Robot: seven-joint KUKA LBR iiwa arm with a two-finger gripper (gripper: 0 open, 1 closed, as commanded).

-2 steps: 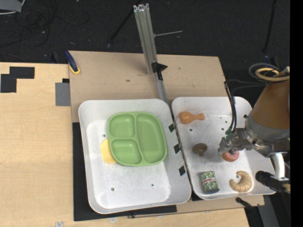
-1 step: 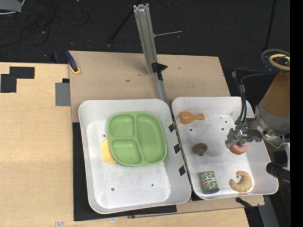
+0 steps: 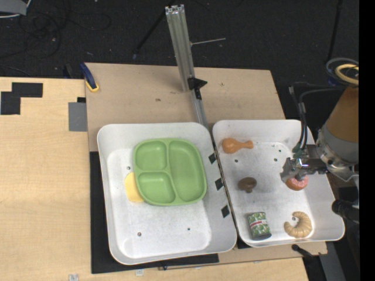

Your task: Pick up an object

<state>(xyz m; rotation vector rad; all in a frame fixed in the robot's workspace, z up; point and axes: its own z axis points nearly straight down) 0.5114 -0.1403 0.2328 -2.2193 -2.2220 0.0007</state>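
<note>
My gripper (image 3: 295, 170) hangs low over the right side of the right bin (image 3: 275, 129). Directly under it, partly covered by it, lies a small pink and red object (image 3: 298, 184); whether the two touch I cannot make out. In the same bin are an orange drumstick-shaped toy (image 3: 236, 146) at the back, a brown mushroom-like piece (image 3: 246, 184) in the middle, a green can (image 3: 258, 225) at the front, and a tan croissant (image 3: 299, 225) at the front right.
The left bin (image 3: 117, 215) holds a green divided plate (image 3: 170, 172) with a yellow piece (image 3: 131, 188) poking out from under its left edge. A metal post (image 3: 183, 51) rises behind the bins. The arm's grey body (image 3: 345, 133) stands over the right bin's right rim.
</note>
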